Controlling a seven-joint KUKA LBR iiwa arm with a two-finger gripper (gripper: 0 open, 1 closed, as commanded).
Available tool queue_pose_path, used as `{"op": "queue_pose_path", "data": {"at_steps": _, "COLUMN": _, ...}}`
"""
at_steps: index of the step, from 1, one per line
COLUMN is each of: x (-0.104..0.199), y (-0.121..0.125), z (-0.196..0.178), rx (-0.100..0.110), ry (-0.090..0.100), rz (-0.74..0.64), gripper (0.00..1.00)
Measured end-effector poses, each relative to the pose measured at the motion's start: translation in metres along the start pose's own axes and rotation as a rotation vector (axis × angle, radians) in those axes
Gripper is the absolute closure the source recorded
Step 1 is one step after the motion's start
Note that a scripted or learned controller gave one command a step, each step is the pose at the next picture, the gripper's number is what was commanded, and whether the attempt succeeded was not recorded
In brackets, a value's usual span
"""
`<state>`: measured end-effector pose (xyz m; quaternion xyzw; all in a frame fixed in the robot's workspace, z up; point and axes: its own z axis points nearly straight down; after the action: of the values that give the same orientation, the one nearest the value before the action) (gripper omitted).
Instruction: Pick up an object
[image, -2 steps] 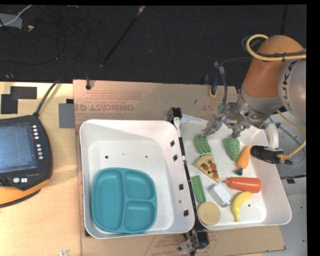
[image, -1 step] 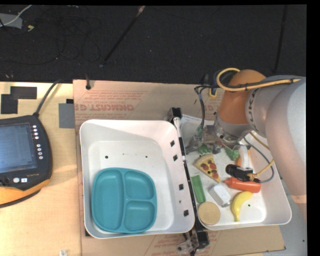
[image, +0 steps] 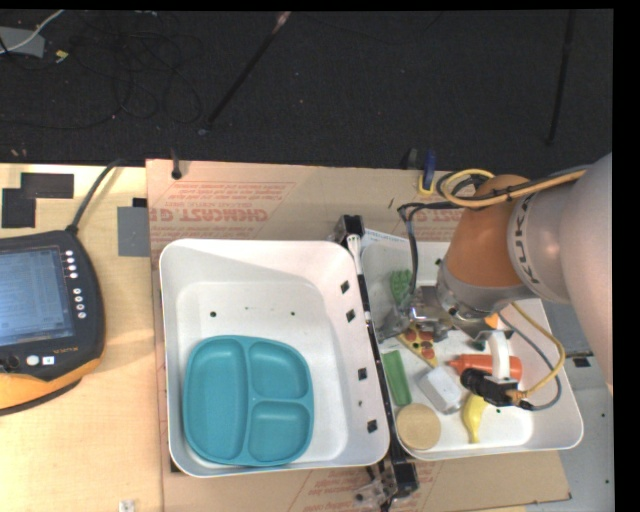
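Low over right bin, pincer sits among cluttered objects; cannot tell how it stands or whether it holds anything. Green stick, banana, round wooden disc lie nearby. Teal divided plate rests in left bin.

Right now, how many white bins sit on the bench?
2. The left bin holds a teal divided plate. The right bin holds a clutter of small items beneath the arm, which may hide others.
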<state>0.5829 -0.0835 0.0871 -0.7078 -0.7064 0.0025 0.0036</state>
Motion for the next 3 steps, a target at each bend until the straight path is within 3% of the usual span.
{"op": "queue_pose_path", "data": {"at_steps": 1, "x": -0.014, "y": 0.023, "z": -0.001, "rx": -0.007, "ry": -0.002, "rz": -0.001, "gripper": 0.00}}
{"op": "queue_pose_path", "data": {"at_steps": 2, "x": -0.001, "y": -0.018, "z": 0.000, "rx": -0.001, "ry": 0.000, "rz": 0.001, "gripper": 0.00}}
{"op": "queue_pose_path", "data": {"at_steps": 3, "x": -0.042, "y": -0.024, "z": 0.000, "rx": -0.004, "ry": -0.002, "rz": 0.000, "gripper": 0.00}}
